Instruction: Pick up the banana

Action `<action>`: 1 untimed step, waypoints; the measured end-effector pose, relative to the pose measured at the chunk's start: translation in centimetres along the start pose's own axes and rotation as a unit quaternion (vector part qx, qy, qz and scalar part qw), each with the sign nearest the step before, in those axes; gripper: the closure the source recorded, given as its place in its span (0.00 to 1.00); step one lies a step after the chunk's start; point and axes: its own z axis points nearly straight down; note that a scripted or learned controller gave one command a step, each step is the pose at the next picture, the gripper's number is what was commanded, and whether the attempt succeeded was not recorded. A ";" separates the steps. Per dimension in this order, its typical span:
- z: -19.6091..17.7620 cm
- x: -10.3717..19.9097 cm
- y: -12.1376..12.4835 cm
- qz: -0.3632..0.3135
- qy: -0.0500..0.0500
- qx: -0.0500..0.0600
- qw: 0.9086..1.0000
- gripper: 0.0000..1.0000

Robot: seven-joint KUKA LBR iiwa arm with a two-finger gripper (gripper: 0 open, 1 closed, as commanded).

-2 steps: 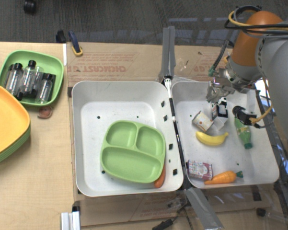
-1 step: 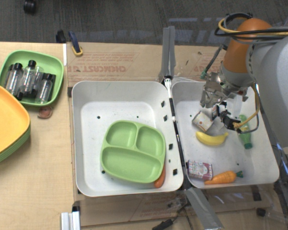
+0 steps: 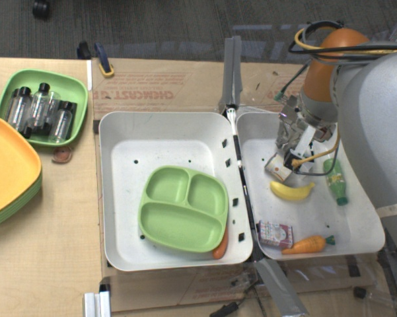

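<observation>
Yellow banana (image 3: 291,190) lies just below gripper (image 3: 279,168).

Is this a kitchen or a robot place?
Probably a robot lab, not a kitchen. A grey robot arm reaches over two white bins on a workbench. Toy-like food, such as a banana and carrot, lies inside, and office carpet shows behind.

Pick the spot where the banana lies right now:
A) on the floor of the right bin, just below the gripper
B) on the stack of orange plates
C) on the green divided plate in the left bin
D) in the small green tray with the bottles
A: the banana lies on the white floor of the right bin, just below the gripper, not lifted.
</observation>
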 end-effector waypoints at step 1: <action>0.0 0.7 -0.5 0.141 0.000 0.000 0.990 1.00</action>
